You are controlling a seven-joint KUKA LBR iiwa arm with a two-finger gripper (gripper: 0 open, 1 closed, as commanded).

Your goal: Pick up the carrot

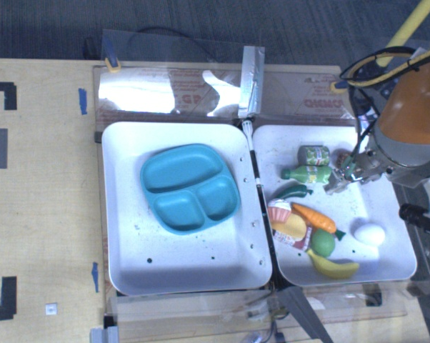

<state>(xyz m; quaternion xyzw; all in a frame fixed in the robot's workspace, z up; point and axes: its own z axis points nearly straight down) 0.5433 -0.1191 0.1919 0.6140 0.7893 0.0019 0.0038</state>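
Orange, tapered: the carrot (314, 217) is your item, lying in the right bin (393, 263) near its middle, flat on the white floor. Its long axis runs on a diagonal, from the upper left by the wrapped snack (286, 226) down to the lower right, where its end meets the lime-green fruit (323, 244).

Gripper (341, 179): hangs over the same bin, up and to the right of the carrot, near but apart from it. You cannot tell from this view whether it is apart or together; nothing shows clamped in it. To reach the carrot you would come down and to the left, with the jaws set across the diagonal.

Neighbours, close packing:
- green bottle (308, 174) and can (314, 154), above the carrot, just beside the gripper
- dark green pepper (292, 191), upper left
- banana (333, 266), below
- white egg (369, 234), to the right, apart

Room: tight on the carrot's lower flank, freer along its upper right side.

Left bin (122, 256): holds a blue divided plate (191, 187), well apart from the work.
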